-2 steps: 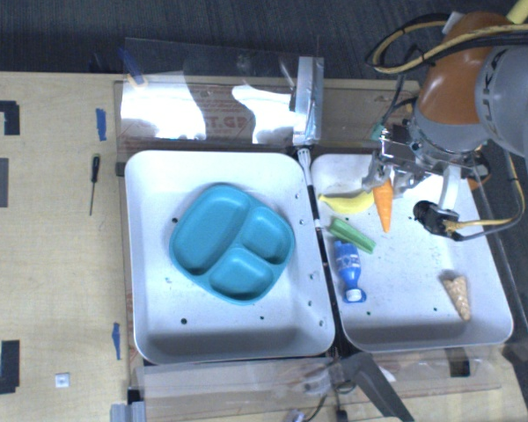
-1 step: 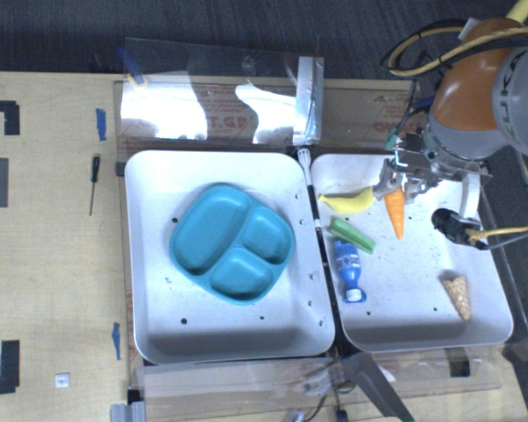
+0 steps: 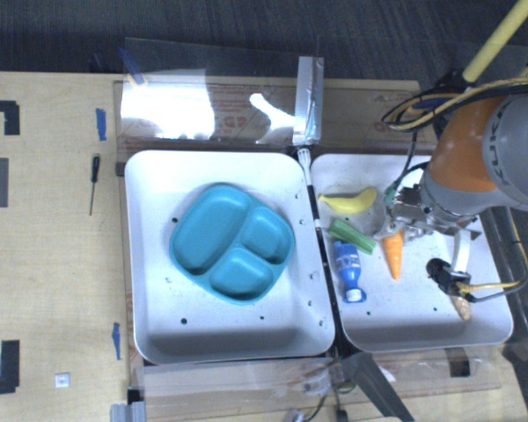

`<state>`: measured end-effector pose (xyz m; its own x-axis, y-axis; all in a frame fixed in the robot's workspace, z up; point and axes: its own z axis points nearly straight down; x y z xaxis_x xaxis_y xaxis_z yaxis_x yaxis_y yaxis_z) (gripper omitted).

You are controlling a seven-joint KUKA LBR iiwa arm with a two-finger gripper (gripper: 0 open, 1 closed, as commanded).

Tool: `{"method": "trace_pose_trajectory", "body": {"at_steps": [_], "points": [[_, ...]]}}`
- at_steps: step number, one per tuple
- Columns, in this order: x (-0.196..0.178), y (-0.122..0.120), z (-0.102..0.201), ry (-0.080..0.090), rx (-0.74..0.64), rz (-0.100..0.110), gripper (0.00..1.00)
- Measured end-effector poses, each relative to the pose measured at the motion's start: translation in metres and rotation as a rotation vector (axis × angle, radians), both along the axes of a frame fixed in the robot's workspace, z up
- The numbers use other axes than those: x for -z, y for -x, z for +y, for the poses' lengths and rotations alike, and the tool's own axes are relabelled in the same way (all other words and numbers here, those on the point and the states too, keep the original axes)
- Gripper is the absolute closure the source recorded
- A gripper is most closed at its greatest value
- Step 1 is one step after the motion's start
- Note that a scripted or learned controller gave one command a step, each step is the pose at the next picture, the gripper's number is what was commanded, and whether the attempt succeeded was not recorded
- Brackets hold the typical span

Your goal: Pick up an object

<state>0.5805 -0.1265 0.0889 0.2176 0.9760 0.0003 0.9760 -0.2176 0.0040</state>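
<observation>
No readable label on the blue bottle [image 3: 348, 272]; tool [image 3: 403, 225] state indiscernible, beside the carrot [image 3: 393, 253].

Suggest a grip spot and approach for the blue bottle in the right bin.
Probably take the blue bottle across its mid-body, coming straight down from above. It lies flat, long axis running up-down in the view, white cap toward the near edge, so the fingers would close across its narrow width. The green object crowds its far end, and the bin wall runs close alongside.
</observation>
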Motion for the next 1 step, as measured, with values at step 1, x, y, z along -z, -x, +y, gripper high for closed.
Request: {"method": "trace_pose_trajectory", "body": {"at_steps": [1], "points": [[-0.0996, 0.0131, 0.0869, -0.003, -0.070, -0.005, 1.00]]}}
